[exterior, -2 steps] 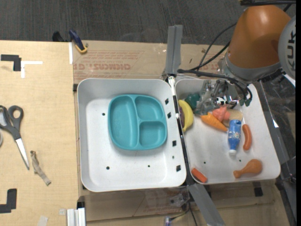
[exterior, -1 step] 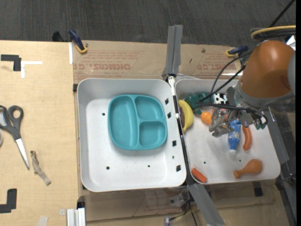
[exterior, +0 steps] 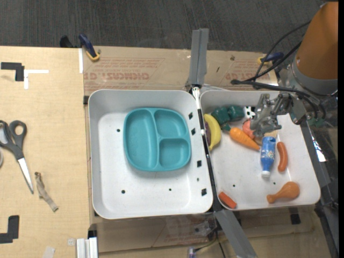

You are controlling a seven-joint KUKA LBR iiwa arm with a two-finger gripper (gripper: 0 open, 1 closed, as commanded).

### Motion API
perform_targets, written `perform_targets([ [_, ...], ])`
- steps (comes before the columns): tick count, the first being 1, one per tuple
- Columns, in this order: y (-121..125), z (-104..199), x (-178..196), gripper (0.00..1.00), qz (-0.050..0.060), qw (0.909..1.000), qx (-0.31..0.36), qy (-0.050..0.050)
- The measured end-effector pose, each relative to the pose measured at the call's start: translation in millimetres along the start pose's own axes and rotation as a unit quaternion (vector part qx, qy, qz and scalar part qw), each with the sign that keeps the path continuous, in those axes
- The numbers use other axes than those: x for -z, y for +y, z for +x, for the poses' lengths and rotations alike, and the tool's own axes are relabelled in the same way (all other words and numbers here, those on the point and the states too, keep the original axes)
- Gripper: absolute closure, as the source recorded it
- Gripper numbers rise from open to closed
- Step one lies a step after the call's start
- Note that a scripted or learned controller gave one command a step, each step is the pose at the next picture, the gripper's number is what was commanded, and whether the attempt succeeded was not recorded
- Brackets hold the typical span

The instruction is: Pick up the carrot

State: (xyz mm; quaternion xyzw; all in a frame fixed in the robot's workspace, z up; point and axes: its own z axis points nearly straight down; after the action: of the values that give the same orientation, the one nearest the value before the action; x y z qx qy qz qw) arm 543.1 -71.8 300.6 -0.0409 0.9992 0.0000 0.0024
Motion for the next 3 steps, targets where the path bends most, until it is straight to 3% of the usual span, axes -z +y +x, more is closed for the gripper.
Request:
perform_targets([
  [1,0,0,0,0.00,0.000,1.0000,0.000,0.000],
  [2,3,-2,-88,0.00,-0.001,1.0000,-0.003,0.002],
  [3,-39,47,-198,0.00,-0.001,0.9960,0.089,0.002],
])
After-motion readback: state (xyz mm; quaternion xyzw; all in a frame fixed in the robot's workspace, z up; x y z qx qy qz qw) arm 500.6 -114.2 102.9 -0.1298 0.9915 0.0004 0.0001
